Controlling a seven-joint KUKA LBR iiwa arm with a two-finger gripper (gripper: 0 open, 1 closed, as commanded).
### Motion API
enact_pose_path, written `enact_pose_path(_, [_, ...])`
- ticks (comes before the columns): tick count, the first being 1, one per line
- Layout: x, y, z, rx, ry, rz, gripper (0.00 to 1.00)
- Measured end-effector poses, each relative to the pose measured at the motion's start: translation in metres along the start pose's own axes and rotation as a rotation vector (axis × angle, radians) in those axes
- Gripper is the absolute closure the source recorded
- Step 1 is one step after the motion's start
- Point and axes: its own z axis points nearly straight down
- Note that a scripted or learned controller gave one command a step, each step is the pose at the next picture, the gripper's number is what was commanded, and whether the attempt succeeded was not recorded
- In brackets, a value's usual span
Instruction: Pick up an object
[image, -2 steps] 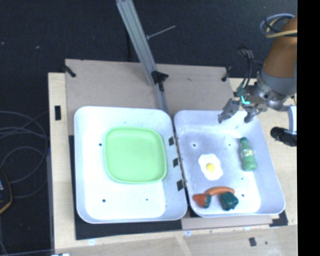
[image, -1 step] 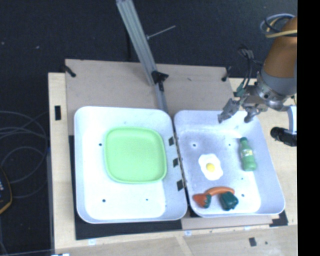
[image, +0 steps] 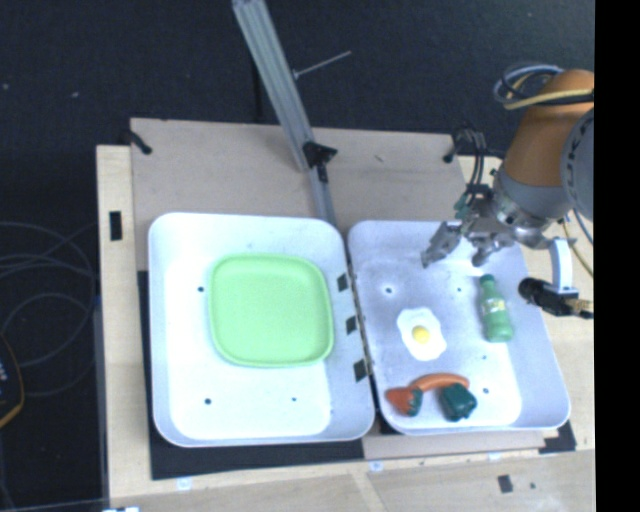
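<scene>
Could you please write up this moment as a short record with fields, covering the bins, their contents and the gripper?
left bin: holds a green plate
right bin: holds a green bottle, fried egg, orange sausage, red piece, dark green piece
gripper: open, over the right bin's far side, nothing between its fingers
nearest item to gripper: green bottle
</scene>
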Motion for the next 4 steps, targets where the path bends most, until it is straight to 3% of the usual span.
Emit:
enact_pose_path(1, [0.008, 0.001, 0.058, 0.000, 0.000, 0.000, 0.00])
enact_pose_path(2, [0.008, 0.001, 0.091, -0.003, -0.001, -0.001, 0.00])
enact_pose_path(3, [0.007, 0.002, 0.078, -0.007, -0.001, 0.000, 1.00])
enact_pose_path(4, [0.009, 0.012, 0.024, -0.010, -0.001, -0.001, 1.00])
